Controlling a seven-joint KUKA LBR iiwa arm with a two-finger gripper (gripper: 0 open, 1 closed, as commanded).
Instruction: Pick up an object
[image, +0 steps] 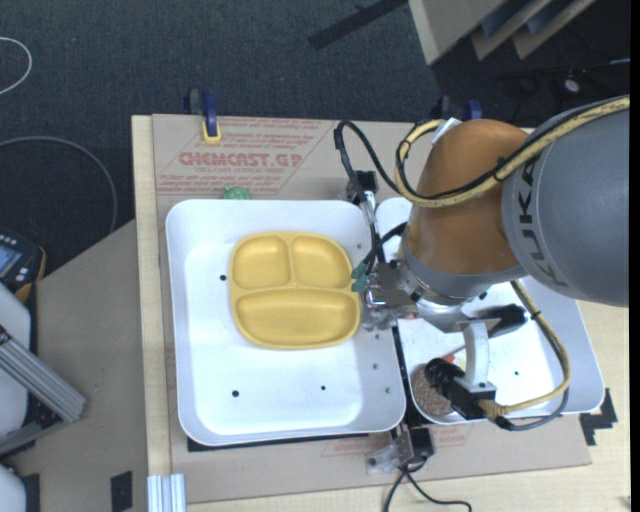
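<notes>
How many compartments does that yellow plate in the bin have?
3. The yellow plate has two small compartments side by side at the far edge and one wide one nearer the camera.

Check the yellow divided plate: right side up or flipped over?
Right side up. The yellow plate lies flat in the left bin, and its three compartments show as hollows facing the camera.

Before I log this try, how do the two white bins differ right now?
The left bin lies open to the camera view and holds a yellow divided plate; the right bin is largely covered by the arm, so little of its floor shows. The plate fills the left bin's upper half, while the right bin shows a small brownish round object at its lower left corner. Both are shallow, white, with rounded corners.
</notes>
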